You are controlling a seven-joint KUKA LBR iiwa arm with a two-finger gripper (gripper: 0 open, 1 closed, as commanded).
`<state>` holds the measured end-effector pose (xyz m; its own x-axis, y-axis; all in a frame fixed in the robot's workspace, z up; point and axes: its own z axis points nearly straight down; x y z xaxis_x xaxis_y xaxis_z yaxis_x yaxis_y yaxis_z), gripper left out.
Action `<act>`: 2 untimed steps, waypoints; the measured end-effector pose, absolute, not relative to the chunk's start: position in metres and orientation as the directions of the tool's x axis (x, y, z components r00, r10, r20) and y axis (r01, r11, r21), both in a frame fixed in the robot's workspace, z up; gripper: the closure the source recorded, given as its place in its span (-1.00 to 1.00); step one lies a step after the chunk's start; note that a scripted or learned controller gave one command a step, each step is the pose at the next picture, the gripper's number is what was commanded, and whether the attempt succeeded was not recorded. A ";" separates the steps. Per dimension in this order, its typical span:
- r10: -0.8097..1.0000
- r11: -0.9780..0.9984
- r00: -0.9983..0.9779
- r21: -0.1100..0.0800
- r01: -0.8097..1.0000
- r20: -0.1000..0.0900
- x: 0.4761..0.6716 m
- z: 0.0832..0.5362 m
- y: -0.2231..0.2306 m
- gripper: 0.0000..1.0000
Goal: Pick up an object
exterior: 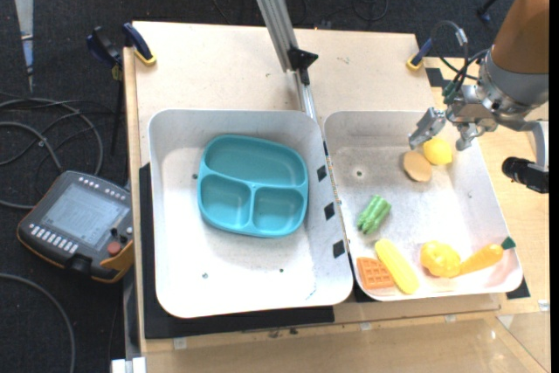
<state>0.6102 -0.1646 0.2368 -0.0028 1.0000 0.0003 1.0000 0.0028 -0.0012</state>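
**Fingers spread over the lemon at the far side of the right bin**

Nearest the camera, along the front wall of the right bin (511,214), lies a row of toy food. An orange waffle piece (375,273) sits flat in the front left corner. Just beside it, a yellow corn cob (396,265) lies with its long axis running from upper left to lower right. Further right, a yellow pepper (440,259) touches an orange carrot (480,258), whose long axis slants up to the right, green tip towards the bin's right wall.

A little further back, a green pea pod (374,213) lies near the middle of the bin, its long axis tilted from lower left to upper right.

Further still, a tan, rounded piece (417,167), perhaps a potato or a biscuit, rests on the bin floor. Touching its upper right side is a small yellow lemon (438,152). It is nearly round, so I cannot tell which way it points.

My gripper (444,129) hangs right at that lemon, fingers spread apart, one to its left and one to its right. The lemon sits low between the tips, and I cannot tell whether either finger touches it.

In the left bin (166,275), a teal three-compartment plate (253,186) lies flat near the middle.

I can read no writing or labels on any of these things.
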 end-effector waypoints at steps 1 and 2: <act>1.000 0.003 -0.003 -0.001 1.000 0.000 0.610 0.237 -0.165 -1.00; 1.000 0.000 0.000 -0.007 1.000 0.001 0.600 0.185 -0.161 -1.00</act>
